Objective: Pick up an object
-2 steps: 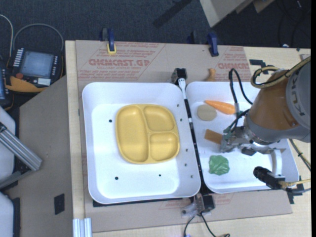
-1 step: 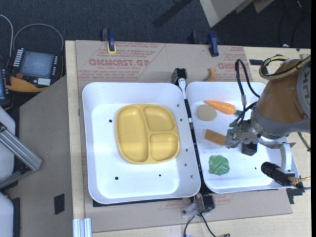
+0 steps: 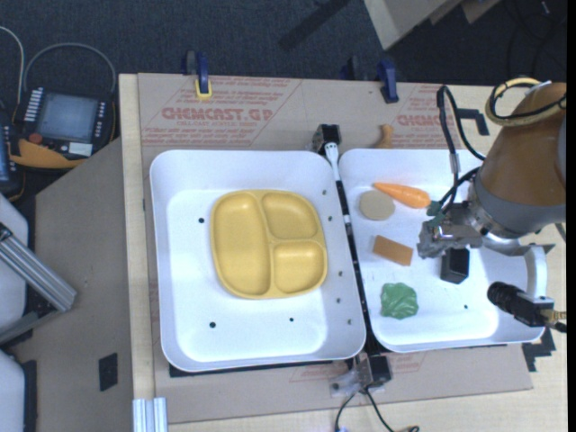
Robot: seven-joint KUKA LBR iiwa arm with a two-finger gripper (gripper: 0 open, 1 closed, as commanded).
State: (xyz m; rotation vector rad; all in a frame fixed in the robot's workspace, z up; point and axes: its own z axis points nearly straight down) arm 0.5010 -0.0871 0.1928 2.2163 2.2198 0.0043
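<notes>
The right bin point(image 3: 468, 324) holds an orange carrot point(image 3: 402, 193), a round beige piece point(image 3: 377, 206), a brown rectangular block point(image 3: 393, 250) and a green leafy piece point(image 3: 399, 300). My gripper point(image 3: 453, 257) hangs over the middle of this bin, to the right of the brown block and above-right of the green piece. Nothing shows between it and the bin floor. The arm's grey body and orange band cover the bin's right side.
The left bin point(image 3: 180, 313) holds a yellow divided plate point(image 3: 267, 242). A black divider strip point(image 3: 345, 228) runs between the bins. Blue clamps point(image 3: 202, 72) sit at the cardboard's far edge. A black cylinder point(image 3: 515, 302) juts near the right bin's front right corner.
</notes>
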